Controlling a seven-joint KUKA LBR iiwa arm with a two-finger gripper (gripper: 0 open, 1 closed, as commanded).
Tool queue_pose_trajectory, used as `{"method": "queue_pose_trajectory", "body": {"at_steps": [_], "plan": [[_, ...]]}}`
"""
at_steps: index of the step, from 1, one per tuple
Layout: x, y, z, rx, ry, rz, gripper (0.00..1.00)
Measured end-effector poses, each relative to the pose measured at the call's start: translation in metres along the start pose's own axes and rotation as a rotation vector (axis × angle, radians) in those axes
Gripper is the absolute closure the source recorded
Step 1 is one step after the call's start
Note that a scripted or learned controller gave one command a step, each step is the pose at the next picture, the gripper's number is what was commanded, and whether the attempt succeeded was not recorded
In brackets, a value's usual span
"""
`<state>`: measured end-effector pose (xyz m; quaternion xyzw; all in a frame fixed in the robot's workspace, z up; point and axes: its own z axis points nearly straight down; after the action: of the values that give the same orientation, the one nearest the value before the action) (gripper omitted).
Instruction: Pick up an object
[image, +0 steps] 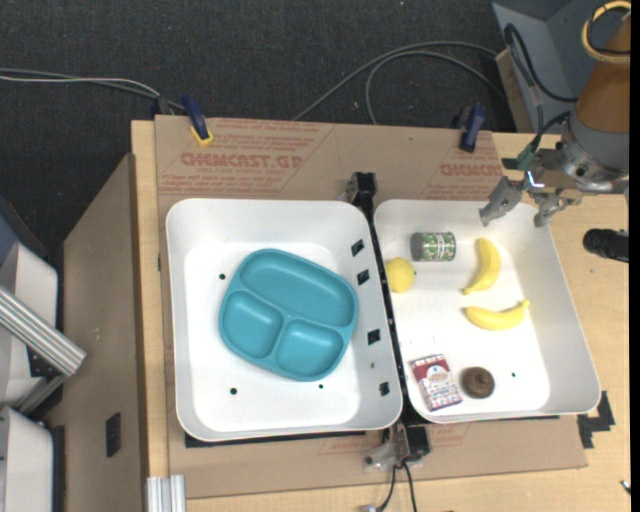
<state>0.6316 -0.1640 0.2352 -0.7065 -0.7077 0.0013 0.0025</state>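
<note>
My gripper (524, 208) hovers over the far right corner of the right bin (560, 300), fingers spread apart with nothing between them. Below it in the bin lie two yellow bananas, one (486, 266) near the fingers and one (496, 316) lower down. A small green can (434, 246) lies on its side left of the gripper. A yellow lemon (399, 275) sits by the bin's left wall. A red and white card box (436, 381) and a brown round object (479, 381) rest near the front.
The left bin (200, 390) holds a blue divided plate (288, 313). Black clips run along the divider between the bins (372, 300). Blue clamps (198, 122) (471, 125) pin the cardboard base at the back. Cables trail across the dark floor behind.
</note>
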Motion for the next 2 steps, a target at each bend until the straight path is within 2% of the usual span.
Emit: {"method": "queue_pose_trajectory", "body": {"at_steps": [2], "plan": [[-0.004,0.0,0.086,0.001,0.0,0.002,0.0]]}}
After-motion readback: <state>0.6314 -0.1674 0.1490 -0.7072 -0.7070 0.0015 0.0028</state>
